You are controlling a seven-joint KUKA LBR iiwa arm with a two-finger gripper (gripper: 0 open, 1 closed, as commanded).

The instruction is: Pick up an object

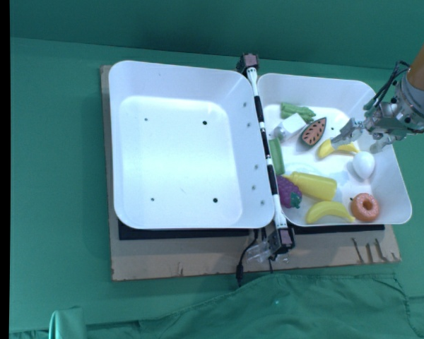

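Yellow small banana (337, 147) lies in the right bin (390, 214), just under the pincer (362, 134), which hangs open and empty. Approach step; next it should descend and close.

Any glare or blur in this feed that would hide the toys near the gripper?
Camera view: strong glare washes the left bin floor; the white egg nearly blends into the bright right bin; the gripper looks slightly soft, while the small banana beside it reads clearly.
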